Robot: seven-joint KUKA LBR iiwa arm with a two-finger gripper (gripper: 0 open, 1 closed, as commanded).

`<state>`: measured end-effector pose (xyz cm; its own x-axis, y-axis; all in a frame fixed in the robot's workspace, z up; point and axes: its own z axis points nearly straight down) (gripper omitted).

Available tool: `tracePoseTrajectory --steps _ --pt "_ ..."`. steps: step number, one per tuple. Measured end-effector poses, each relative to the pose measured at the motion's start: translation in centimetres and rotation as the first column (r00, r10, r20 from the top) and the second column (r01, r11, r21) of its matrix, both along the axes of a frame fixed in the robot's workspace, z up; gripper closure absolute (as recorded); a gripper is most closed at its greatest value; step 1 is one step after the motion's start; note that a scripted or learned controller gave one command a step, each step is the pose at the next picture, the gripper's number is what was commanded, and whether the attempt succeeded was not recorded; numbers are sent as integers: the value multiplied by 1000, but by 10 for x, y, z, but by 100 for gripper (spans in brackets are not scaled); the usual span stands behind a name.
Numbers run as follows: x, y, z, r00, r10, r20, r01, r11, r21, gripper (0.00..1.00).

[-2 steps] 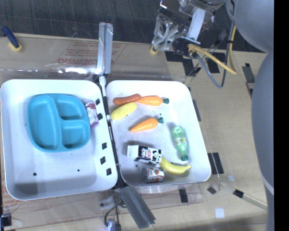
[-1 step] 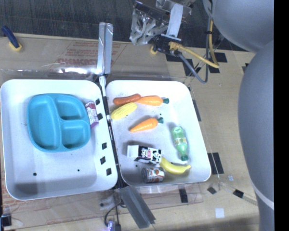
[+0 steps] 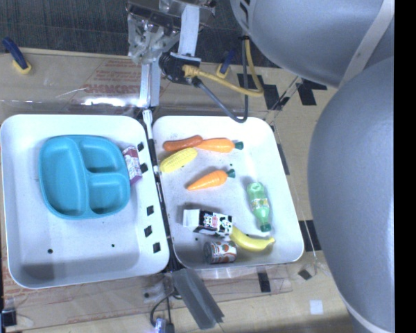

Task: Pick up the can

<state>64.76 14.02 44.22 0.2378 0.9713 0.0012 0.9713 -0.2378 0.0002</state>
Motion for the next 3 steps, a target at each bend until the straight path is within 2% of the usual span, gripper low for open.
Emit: tracePoseTrajectory --steps 1,2,3 --pt "8 60 -1 997 71 -2 -71 997 0 100" --pt "9 77 1 982 189 2 -189 982 0 100" --pt "8 79 0 940 342 -1 -342 940 -2 100"
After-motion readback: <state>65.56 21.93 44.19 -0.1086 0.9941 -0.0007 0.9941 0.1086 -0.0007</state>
